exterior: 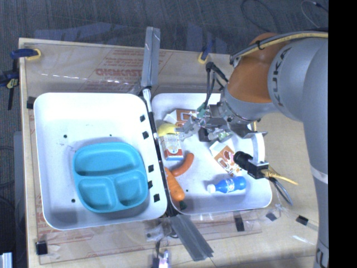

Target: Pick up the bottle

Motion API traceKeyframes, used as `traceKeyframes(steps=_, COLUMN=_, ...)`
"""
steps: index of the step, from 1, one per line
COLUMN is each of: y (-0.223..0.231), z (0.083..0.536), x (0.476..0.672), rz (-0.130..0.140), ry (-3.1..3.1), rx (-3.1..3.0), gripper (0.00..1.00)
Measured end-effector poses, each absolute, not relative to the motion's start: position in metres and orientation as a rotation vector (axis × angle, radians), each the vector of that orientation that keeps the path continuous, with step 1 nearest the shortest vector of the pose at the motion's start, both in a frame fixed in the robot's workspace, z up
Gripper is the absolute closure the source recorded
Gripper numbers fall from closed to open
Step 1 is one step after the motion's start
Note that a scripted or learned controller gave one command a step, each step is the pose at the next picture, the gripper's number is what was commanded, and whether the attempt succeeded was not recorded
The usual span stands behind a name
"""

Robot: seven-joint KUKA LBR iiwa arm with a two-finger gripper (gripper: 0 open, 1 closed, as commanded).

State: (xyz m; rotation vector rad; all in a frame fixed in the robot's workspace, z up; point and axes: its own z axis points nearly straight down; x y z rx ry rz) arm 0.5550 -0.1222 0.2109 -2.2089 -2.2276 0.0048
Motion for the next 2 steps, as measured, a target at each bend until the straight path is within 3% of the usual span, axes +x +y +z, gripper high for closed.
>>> traceKeyframes(steps=1, y=-0.199, z=0.167, x=0.507, rz=0.004, ry=-2.231, rx=-2.208, gripper=0.0)
traceKeyframes(steps=2, y=-0.21, z=0.111, x=0.476, rz=0.001, ry=-2.542, rx=-1.84, gripper=0.0)
